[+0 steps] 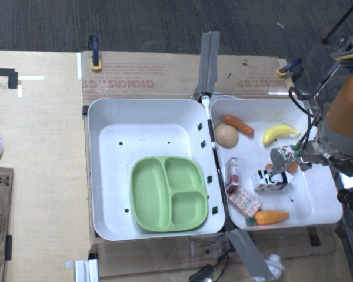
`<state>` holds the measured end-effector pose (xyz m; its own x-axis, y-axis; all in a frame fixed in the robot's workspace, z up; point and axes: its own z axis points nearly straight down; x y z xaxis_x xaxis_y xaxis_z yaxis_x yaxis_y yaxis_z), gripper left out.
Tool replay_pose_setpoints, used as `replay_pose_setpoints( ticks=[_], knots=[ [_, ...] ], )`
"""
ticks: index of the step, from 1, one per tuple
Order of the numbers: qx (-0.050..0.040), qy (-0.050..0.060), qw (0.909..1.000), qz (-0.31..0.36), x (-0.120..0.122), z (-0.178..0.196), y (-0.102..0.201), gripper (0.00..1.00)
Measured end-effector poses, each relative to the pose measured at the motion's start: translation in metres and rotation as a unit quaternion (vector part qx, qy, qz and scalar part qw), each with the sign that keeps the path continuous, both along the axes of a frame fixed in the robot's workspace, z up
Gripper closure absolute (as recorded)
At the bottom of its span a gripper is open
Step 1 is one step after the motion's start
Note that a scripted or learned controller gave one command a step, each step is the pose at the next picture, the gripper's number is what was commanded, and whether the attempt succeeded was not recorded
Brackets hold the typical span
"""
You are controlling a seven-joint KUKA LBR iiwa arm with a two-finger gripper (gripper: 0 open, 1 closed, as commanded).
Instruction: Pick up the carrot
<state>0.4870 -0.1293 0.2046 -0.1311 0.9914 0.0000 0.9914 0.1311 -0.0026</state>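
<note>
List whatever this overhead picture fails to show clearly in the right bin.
- Pincer, camera view: fingertips blur into the black-and-white carton and an orange item beneath; open or shut unreadable.
- Orange item: mostly covered by the pincer, identity unclear.
- Small red-and-white carton: print too small to read.
- Arm: cut off by the right edge.

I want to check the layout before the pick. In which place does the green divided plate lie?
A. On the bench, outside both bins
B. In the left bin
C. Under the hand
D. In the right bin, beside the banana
B: the green divided plate lies flat on the floor of the left bin, while the banana and the hand are over in the right bin.
</note>
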Motion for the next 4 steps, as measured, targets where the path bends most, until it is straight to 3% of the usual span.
replay_pose_setpoints(
  ticks=[1,2,4],
  knots=[
    [0.0004,0.0,0.9955,0.095,-0.01,-0.075,0.032,0.0],
    [0.0002,-0.001,0.9892,0.146,-0.01,-0.057,0.007,0.0],
    [0.0003,-0.001,0.9892,0.146,-0.01,-0.057,0.007,0.0]
  ],
)
